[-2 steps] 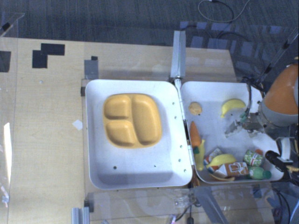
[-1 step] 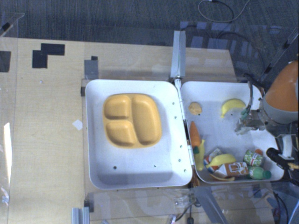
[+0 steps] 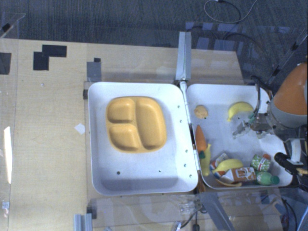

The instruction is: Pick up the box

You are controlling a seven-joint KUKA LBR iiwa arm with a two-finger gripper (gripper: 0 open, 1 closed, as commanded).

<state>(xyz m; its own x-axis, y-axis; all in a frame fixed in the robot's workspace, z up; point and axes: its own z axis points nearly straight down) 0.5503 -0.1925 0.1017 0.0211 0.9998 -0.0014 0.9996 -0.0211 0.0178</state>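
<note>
Camera view: gripper (image 3: 248, 128) hangs over the middle of the right bin (image 3: 219, 93), jaws spread apart with nothing between them — just below the banana (image 3: 239, 109) and well above the box (image 3: 242, 174). Box lies flat at the bin's near edge, packed among a second banana (image 3: 228, 165), what looks like a green-and-white packet (image 3: 261, 162) and a green item (image 3: 266, 179) — hard to tell which are touching it. Left bin (image 3: 96, 143) carries a yellow divided tray (image 3: 136, 123); a carrot (image 3: 200, 138) lies along the right bin's left wall.
</note>
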